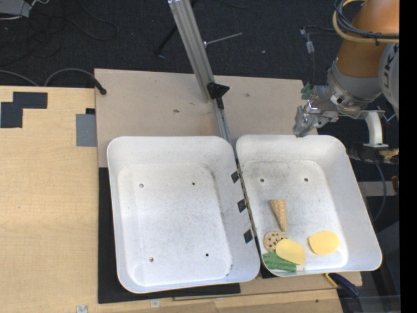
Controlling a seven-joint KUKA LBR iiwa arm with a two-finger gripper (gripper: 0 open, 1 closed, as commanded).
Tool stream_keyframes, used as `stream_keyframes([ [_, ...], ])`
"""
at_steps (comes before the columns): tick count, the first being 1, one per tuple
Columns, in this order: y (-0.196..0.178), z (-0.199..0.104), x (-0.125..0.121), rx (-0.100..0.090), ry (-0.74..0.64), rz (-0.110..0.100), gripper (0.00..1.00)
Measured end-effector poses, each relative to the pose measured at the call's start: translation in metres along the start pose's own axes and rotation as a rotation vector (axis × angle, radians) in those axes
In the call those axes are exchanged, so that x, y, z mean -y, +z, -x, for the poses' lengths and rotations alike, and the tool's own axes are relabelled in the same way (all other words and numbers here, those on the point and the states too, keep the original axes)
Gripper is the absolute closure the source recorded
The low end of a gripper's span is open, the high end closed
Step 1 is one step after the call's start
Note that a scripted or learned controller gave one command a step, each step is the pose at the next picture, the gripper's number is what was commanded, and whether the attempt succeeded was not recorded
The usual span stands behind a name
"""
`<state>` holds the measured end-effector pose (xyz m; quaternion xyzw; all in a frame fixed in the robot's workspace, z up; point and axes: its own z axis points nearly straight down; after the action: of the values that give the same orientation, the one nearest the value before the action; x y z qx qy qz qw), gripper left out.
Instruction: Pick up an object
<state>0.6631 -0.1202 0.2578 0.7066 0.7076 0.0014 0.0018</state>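
Several small objects lie in the right bin (339, 150) near its front edge: a tan cone (279, 212), a round brown cookie with dots (271, 240), a yellow oval piece (290, 251) over a green piece (278, 263), and a yellow rounded piece (324, 242). My gripper (303, 126) hangs above the far rim of the right bin, well away from those objects, with nothing seen between its fingers.
The left bin (130, 152) sits beside the right one, joined by black clips (242, 205) along the shared edge. A slanted aluminium rail (195, 51) rises behind the bins. Wooden bench surface (45, 194) lies to the left.
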Motion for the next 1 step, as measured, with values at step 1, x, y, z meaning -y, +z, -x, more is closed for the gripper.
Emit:
stream_keyframes([
  [1, 0.015, -0.0542, 0.008, -0.003, -0.002, -0.009, 1.0],
])
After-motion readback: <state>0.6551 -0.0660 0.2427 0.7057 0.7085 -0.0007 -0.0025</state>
